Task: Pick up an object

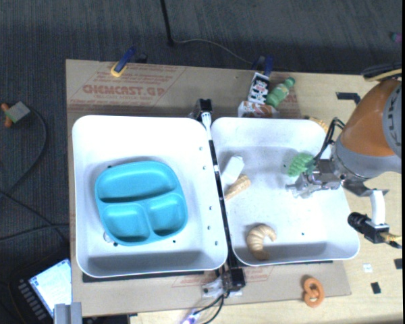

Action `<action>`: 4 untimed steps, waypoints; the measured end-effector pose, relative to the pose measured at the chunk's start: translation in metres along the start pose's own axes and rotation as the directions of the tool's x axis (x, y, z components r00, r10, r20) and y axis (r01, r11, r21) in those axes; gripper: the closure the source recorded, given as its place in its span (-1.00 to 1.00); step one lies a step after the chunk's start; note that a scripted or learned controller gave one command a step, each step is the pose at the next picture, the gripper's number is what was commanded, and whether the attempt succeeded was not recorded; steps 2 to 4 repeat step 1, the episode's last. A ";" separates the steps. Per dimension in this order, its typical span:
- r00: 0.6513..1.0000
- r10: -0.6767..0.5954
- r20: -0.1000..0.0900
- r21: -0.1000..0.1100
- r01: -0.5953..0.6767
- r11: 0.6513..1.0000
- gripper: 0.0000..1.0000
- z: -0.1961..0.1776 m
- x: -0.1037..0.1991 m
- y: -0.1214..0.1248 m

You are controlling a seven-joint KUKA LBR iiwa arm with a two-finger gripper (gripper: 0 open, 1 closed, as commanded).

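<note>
Green toy (301,163) sits just beside my gripper (309,184) in the right bin (283,248); grip state unclear, so I should centre over it before closing.

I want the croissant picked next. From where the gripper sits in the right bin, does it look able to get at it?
Probably yes. The croissant lies alone near the front wall of the right bin, with bare floor between it and the gripper. The green toy sits beside the gripper, off that path.

Even overhead light, soft focus, faint shadows
</note>
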State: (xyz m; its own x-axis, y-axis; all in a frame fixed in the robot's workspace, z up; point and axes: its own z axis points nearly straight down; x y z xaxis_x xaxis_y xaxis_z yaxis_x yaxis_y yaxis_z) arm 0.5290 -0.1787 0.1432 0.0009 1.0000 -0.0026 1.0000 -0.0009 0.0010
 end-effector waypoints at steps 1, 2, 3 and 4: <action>1.000 -0.001 -0.001 0.001 0.001 1.000 -1.00 0.000 0.001 0.000; 1.000 -0.001 -0.001 0.001 0.001 1.000 -1.00 0.000 0.001 0.000; 1.000 -0.001 -0.001 0.001 0.001 1.000 -1.00 0.000 0.001 0.000; 1.000 -0.001 -0.001 0.001 0.001 1.000 -1.00 0.000 0.001 0.000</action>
